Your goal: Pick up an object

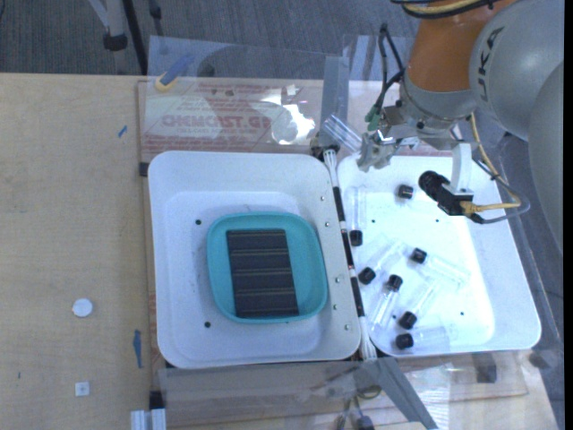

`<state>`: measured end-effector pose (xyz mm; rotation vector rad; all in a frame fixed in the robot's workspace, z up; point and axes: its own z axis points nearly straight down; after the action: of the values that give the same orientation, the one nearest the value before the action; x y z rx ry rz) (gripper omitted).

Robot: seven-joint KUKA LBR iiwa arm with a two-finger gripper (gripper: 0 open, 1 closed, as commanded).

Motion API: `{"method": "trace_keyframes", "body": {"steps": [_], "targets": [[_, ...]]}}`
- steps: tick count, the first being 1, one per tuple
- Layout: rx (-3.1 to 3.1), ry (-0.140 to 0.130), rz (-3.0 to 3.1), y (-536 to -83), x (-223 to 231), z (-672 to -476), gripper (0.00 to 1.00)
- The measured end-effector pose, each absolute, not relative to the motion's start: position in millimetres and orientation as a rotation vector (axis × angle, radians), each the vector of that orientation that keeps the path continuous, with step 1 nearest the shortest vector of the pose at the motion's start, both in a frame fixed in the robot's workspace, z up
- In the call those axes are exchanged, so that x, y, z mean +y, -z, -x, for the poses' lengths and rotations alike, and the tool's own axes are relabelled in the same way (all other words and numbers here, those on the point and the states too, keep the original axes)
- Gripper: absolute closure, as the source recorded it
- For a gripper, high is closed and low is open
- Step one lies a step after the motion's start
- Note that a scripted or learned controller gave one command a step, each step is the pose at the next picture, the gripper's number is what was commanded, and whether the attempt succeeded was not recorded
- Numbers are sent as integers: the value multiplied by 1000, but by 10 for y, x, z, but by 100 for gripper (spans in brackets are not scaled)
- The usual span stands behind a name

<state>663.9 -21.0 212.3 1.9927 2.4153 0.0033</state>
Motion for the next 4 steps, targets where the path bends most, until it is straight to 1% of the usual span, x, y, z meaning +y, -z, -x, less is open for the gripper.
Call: {"method": "trace_keyframes", "body": {"steps": [3,4], "targets": [[2408,-11,-1978,-2443,-205,-6672,100],[2521,0,-1875,-1850,-636,-6423,100]]}}
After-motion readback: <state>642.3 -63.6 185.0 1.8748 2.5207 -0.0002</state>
